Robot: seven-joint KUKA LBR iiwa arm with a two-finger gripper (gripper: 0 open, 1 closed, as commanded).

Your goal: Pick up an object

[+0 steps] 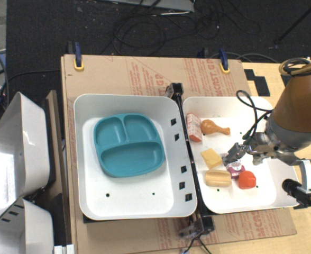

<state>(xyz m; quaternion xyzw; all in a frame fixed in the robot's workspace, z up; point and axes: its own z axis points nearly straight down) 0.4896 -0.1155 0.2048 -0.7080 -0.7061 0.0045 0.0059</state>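
Several toy foods lie in the right bin. A red and white can sits by its left wall, with a tan drumstick beside it. Lower down are a yellow cheese wedge, a tan bread roll, a red tomato and a small purple item. My gripper hangs low over the middle of this bin, right above the purple item, between the cheese and the tomato. The purple item is partly hidden under the gripper.
The left bin holds a teal divided plate. The arm's orange band and grey wrist cover the right bin's right side. Black cables loop over that bin's upper right. The brown bench board surrounds both bins.
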